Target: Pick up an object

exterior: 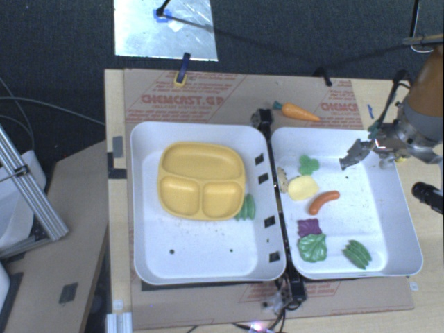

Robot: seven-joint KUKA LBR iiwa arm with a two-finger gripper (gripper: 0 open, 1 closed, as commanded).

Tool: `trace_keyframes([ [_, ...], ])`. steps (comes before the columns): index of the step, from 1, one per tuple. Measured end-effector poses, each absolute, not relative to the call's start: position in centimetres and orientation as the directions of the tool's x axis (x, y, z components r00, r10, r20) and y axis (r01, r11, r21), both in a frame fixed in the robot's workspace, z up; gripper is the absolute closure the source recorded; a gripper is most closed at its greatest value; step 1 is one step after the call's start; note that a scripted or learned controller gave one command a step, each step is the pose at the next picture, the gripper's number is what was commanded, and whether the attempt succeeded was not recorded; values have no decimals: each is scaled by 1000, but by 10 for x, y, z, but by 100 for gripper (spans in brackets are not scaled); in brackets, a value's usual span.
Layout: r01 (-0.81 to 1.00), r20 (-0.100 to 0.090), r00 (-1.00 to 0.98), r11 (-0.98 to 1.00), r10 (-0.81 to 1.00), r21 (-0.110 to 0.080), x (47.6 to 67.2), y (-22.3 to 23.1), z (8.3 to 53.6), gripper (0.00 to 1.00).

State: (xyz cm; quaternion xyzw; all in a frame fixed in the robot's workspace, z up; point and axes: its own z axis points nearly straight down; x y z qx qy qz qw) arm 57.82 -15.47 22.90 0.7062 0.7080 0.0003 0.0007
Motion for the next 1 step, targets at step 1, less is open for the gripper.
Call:
trace_keyframes([
  [1,1000,6,-8,8,1000,-7,590,-103,79,0],
])
